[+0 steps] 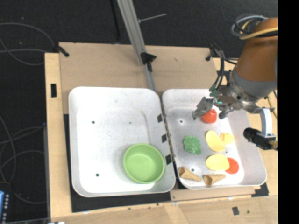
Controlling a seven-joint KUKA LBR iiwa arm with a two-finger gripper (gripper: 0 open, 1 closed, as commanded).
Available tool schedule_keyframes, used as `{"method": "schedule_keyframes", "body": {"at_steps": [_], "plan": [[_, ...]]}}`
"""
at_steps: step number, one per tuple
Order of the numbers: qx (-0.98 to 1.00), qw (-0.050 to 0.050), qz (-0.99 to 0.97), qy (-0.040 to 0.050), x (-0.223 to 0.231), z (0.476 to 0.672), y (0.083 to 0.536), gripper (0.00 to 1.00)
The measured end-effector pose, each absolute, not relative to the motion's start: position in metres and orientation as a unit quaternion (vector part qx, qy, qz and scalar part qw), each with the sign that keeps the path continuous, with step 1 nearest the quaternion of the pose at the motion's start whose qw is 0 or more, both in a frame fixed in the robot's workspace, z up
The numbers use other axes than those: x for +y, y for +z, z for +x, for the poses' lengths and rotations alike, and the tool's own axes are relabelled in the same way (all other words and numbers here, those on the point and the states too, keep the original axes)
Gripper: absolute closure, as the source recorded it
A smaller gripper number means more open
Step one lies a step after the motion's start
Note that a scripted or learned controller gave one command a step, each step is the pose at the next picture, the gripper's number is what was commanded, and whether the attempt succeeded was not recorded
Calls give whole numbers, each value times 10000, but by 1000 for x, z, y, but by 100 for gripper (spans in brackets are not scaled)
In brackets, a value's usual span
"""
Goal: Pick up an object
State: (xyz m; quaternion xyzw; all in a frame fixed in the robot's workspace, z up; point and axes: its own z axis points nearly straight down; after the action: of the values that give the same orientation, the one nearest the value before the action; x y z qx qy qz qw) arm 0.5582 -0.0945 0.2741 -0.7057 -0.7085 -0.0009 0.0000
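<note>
The bench (107, 64) is lying tan and broad under everything, carrying two white bins side by side. The left bin (107, 115) is holding a green bowl (144, 163) near its front right corner. The right bin (247, 167) is carrying all the small pieces. The grey arm (254, 64) with its orange band is reaching in from the right, hanging over the right bin's far half. Its gripper (211, 110) is sitting right at a red round object (210, 116), the fingers straddling it from above; whether they are clenched on it or loose, I cannot tell from here. Nearer the front, a green leafy piece (192, 144) is lying by the bin's left side. Beside it, two yellow pieces are resting, one (215, 141) behind the other (217, 162), with a small pale yellow bit (227, 137) at the right. A red piece (232, 165) is touching the front yellow one. Two tan wedges (188, 174) (212, 178) are lying along the front rim.
</note>
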Motion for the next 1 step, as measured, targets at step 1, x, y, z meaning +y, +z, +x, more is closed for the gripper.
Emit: {"method": "schedule_keyframes", "body": {"at_steps": [1], "plan": [[-7078,-2,-7064,-11,-95,558,274,0]]}}
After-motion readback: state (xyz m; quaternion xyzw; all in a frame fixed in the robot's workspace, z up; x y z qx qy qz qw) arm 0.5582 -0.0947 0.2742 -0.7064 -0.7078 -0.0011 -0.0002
